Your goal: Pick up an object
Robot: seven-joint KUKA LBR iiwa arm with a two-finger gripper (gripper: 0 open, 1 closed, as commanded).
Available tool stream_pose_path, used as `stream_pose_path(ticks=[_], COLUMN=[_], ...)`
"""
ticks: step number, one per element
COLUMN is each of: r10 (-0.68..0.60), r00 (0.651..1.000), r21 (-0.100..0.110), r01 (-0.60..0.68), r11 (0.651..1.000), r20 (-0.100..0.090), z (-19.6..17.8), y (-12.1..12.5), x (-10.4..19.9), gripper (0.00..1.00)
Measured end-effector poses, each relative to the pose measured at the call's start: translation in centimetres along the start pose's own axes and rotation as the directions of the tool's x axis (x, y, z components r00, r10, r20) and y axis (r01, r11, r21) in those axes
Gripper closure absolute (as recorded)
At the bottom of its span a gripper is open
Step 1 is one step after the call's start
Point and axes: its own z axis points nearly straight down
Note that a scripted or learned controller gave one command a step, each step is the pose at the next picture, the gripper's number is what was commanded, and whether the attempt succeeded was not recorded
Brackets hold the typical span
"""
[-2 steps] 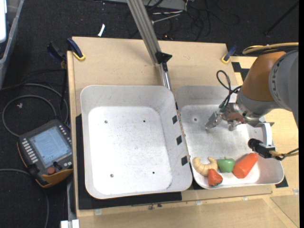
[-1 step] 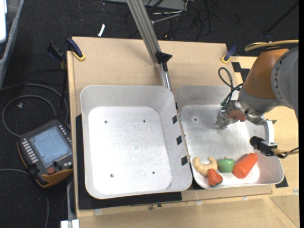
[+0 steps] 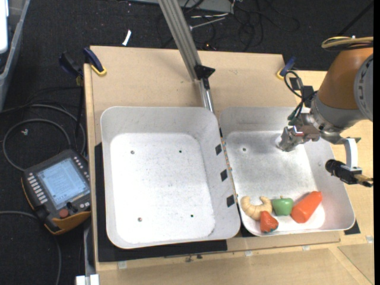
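The tabletop is a pale wooden board carrying two shallow white bins side by side. Taking the right bin as the landmark, the left bin lies against its left wall.

The arm enters over the right bin's far right corner, its orange band highest and the grey wrist angled down and leftward beneath it. The claw hangs low over the far part of the right bin's floor, well apart from the objects; whether it is clenched or released cannot be told, and nothing can be seen in it.

The objects cluster along the right bin's near wall. The orange carrot-shaped toy lies tilted at the right end of the group. Just left of it sits the green pepper-like toy, then the cream curved piece touching it. The small red toy lies just in front, between the cream piece and the green one.

No writing is readable.
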Motion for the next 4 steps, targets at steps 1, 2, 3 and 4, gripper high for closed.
stream_pose_path(ticks=[1,2,3,4], r10=[-0.003,-0.004,-0.008,-0.009], r00=[1.0,1.0,1.0,1.0], r21=[0.0,0.0,0.005,0.005], r01=[0.003,0.004,0.008,0.01], r11=[1.0,1.0,1.0,1.0], r20=[0.0,0.0,-0.003,-0.004], z=[-4.4,-8.7,-9.0,-8.9], y=[0.2,0.4,0.9,1.8], x=[0.3,0.3,4.8,10.5], gripper=[1.0,1.0,1.0,1.0])
